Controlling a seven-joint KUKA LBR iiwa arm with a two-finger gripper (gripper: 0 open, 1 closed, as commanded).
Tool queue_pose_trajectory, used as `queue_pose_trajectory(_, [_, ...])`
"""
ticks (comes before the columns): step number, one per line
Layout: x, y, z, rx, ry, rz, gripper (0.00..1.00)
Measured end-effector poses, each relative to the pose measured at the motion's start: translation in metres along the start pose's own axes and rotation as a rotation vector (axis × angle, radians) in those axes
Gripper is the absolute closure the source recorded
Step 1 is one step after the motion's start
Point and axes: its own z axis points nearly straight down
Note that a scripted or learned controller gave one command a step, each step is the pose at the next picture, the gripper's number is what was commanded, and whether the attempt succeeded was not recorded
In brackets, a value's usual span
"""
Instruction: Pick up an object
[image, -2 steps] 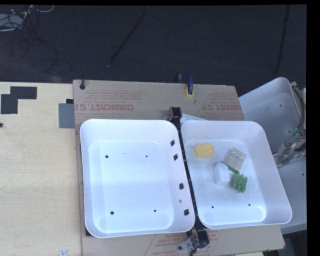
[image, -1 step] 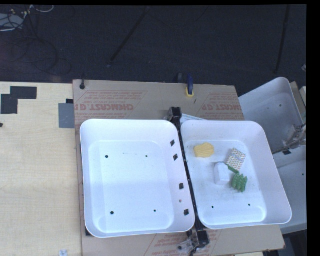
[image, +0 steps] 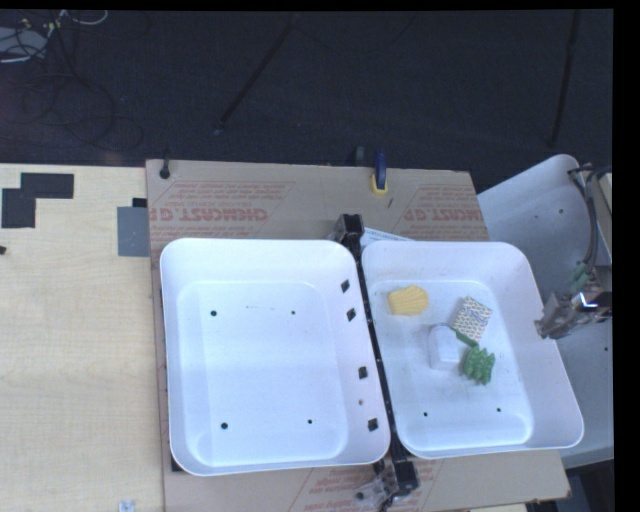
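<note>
Nearest the camera, at the bottom edge, we see a small metal clamp (image: 388, 490) at the junction of the two bins; it is partly cut off by the frame and its details are hard to make out. We note a row of small black clips (image: 358, 340) along the seam between the bins.

We locate the candidate objects in the right bin (image: 540, 420): a yellow piece (image: 408, 300) near the upper left of its floor, a small box with a dotted pattern (image: 471, 318) to its right, a white block (image: 443, 347) just below the box, and a green leafy item (image: 479, 364) just beside the block. The white block blends into the bin floor and its outline is faint. The left bin (image: 200, 300) shows a bare floor with a few dark dots.

We see the gripper (image: 566, 318) at the right margin, outside the right bin's rim and over a grey plate (image: 535, 205). It is small and blurred, and we cannot tell its finger opening. No object is visible in it.

Both bins rest on a brown cardboard sheet (image: 250, 200) with reversed red print. A blue and yellow clamp (image: 380, 172) sits at its far edge. To the left lies a pale wooden bench (image: 70, 350) with black and grey patches. Beyond it we see dark flooring with cables (image: 60, 60).
</note>
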Motion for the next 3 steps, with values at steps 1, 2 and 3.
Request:
queue_pose_trajectory(1, [-0.051,0.030,-0.037,-0.009,-0.007,0.004,1.00])
queue_pose_trajectory(2, [-0.032,0.000,-0.009,0.000,-0.001,0.006,1.00])
queue_pose_trajectory(3, [0.057,0.003,0.016,0.000,0.001,-0.006,1.00])
